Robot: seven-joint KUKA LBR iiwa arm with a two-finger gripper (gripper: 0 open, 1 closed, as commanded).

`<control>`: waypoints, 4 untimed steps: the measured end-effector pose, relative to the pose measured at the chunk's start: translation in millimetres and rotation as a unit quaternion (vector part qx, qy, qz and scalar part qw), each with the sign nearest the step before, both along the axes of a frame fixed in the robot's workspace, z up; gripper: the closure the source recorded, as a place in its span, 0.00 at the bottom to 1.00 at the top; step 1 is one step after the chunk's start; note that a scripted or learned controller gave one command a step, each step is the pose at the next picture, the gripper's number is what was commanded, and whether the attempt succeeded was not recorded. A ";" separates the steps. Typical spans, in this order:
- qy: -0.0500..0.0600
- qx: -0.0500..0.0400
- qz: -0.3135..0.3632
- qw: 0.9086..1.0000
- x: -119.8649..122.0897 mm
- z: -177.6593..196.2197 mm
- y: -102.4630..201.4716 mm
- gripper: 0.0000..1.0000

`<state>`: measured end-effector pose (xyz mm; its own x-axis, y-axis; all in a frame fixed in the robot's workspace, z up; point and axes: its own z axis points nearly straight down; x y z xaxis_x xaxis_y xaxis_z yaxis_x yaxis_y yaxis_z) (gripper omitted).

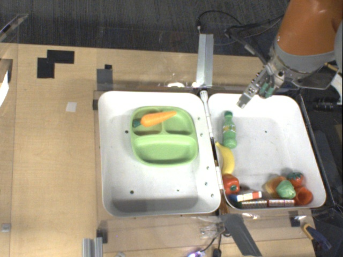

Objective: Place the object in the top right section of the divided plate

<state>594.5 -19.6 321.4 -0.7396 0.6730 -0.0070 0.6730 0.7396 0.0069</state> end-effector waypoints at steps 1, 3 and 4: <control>-0.001 -0.002 0.042 0.999 27.4 70.8 -92.3 1.00; 0.002 -0.001 -0.002 1.000 32.0 -125.6 -165.6 1.00; 0.001 -0.002 0.085 0.996 35.4 -199.0 -185.3 1.00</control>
<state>629.9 -204.9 122.3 -0.8431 0.5377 -0.0073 0.5377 0.8431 0.0030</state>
